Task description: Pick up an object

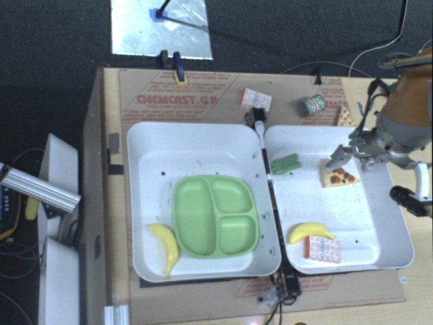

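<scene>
Two shallow white bins sit side by side on a bench. The left bin [145, 147] holds a green divided plate [216, 215] and, at its near left, a banana [164, 246]. The right bin [392, 249] holds a second banana [311, 231] touching a small red patterned box [322, 248], a pizza slice toy [340, 177] and a green pod-like piece [284, 162]. The gripper [340, 157] hovers just above the pizza slice, fingers apart, gripping nothing; judging by this, no object is picked up yet.
</scene>
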Controlling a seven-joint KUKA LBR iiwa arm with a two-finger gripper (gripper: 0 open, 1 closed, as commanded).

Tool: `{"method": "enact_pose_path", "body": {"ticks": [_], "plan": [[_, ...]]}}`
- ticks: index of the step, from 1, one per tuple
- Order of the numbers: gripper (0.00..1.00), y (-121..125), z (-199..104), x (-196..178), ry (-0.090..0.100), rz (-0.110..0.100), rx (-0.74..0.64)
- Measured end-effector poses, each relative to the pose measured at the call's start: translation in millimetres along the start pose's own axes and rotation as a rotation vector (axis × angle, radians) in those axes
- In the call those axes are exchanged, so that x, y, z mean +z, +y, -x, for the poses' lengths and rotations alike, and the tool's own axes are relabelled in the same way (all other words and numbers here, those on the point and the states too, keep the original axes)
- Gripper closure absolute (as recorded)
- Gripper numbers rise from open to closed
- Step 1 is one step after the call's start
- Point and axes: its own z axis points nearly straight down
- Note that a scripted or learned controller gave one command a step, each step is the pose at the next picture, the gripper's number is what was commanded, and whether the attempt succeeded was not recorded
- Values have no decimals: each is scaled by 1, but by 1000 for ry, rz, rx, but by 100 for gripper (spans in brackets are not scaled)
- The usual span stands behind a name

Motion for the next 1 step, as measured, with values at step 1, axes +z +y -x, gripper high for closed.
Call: {"method": "enact_pose_path", "body": {"ticks": [1], "plan": [[0, 38, 24, 84, -1, -3, 1]]}}
